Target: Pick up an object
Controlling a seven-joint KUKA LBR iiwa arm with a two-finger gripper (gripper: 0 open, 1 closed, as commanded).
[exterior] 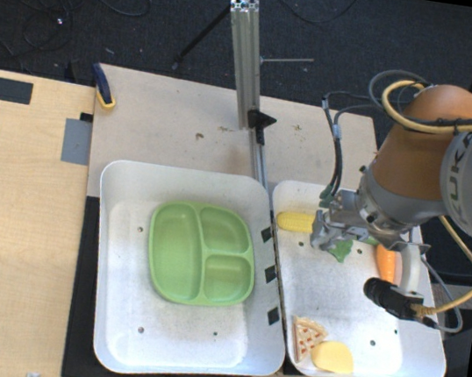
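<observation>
Left bin: a shallow white rectangular bin [109, 314] on the desk, holding a light green plastic divided plate [202, 253] with three compartments, lying flat near the bin's middle.
Right bin: a second shallow white bin [408, 366], just beside the left one, with small black clips along the edge where the two meet.
Objects in right bin: a yellow corn-cob toy [295, 222] lies at the far left corner; a small green toy piece [339, 248] lies just right of it, partly under the pincer; an orange carrot-shaped toy [386, 264] lies further right, partly hidden by the arm's fittings; a waffle-patterned wedge toy [307, 337] and a round yellow toy [333, 357] lie touching at the near left corner.
Pincer: the grey metal pincer [328, 235] is low over the far left part of the right bin, between the corn cob and the green piece, very near both. I cannot tell how wide it stands or whether it grips anything.
Arm: the grey arm with its orange band [421, 141] reaches in from the right and points steeply down, black cables looping around it.
Surroundings: a pale wooden desk [9, 218] stretches to the left; an upright aluminium post [246, 60] rises from the far board behind the bins.
</observation>
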